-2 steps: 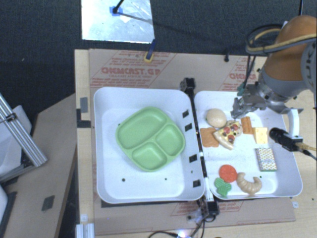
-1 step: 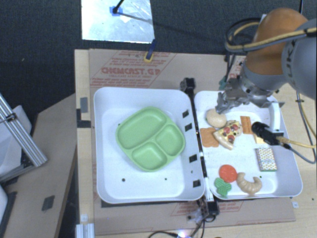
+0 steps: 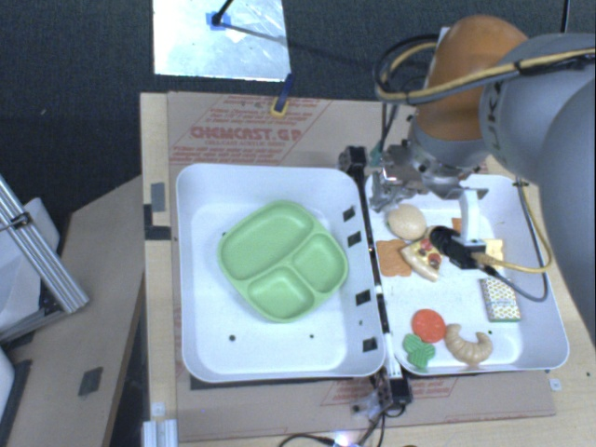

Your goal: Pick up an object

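My gripper (image 3: 383,196) hangs low over the far left corner of the right bin (image 3: 535,347), close to the wall between the two bins. A beige egg-shaped roll (image 3: 406,222) lies just in front of it and to its right. Beside the roll are an orange cracker (image 3: 393,258) and a pizza slice (image 3: 424,259). A red tomato (image 3: 428,324), a green broccoli piece (image 3: 419,351) and a croissant (image 3: 470,344) rest near the front edge. A patterned small box (image 3: 500,299) and a yellow cheese piece (image 3: 493,248) sit at the right.
The left bin (image 3: 200,343) holds a green divided plate (image 3: 283,260) in its middle. The grey arm with its orange band (image 3: 470,54) looms over the right bin's far side. A shiny sheet (image 3: 223,28) lies beyond the bench.
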{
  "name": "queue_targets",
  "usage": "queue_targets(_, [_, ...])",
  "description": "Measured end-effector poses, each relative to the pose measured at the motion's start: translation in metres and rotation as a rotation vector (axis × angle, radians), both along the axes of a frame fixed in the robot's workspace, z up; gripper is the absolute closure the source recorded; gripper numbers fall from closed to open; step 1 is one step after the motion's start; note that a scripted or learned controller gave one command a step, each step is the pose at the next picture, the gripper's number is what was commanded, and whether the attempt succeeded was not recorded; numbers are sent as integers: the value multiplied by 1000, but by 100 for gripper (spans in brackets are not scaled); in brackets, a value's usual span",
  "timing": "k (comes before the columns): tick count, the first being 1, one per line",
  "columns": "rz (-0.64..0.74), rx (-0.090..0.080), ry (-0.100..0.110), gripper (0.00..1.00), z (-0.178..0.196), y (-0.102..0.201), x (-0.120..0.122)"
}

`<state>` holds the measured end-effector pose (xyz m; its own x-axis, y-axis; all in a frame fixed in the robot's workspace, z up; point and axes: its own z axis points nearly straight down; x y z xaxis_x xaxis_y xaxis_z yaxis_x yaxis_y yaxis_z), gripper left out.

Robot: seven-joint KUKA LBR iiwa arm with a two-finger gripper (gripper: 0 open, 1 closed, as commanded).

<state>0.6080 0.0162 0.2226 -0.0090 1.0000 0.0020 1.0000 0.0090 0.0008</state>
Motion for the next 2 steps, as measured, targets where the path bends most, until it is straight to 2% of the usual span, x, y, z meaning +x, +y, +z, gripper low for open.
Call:
queue_targets(1, [-1,-1,-1,100,-6,30,3])
queue_targets(2, [-2,-1,-2,100,12,38,2])
